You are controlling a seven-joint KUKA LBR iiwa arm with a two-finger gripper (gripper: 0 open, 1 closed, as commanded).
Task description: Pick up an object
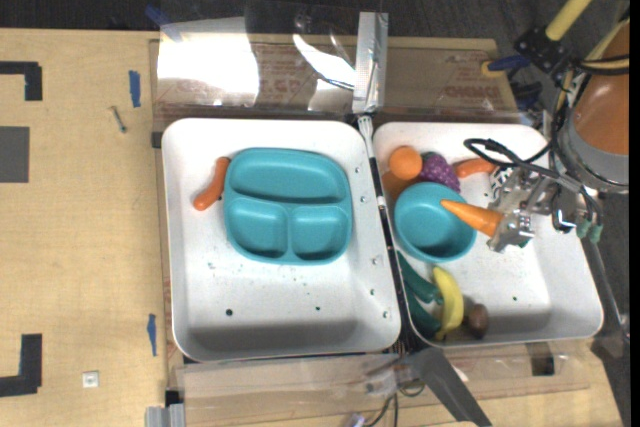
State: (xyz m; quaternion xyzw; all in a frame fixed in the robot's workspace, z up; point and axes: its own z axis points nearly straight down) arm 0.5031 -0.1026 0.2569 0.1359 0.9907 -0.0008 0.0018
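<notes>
Camera view, claw (505, 227) in right bin (560, 300), grip state cannot be told, carrot (470, 214) touching at 9 o'clock, over teal bowl (430, 225) rim.

Two white bins sit side by side. The left bin (190, 295) holds a teal divided tray (288, 205) and an orange sausage (211, 183). In the right bin (560, 300), the gripper (512, 227) hovers beside a carrot (470, 214) resting on a teal bowl (430, 223), near a banana (448, 297) and grapes (438, 169).
</notes>
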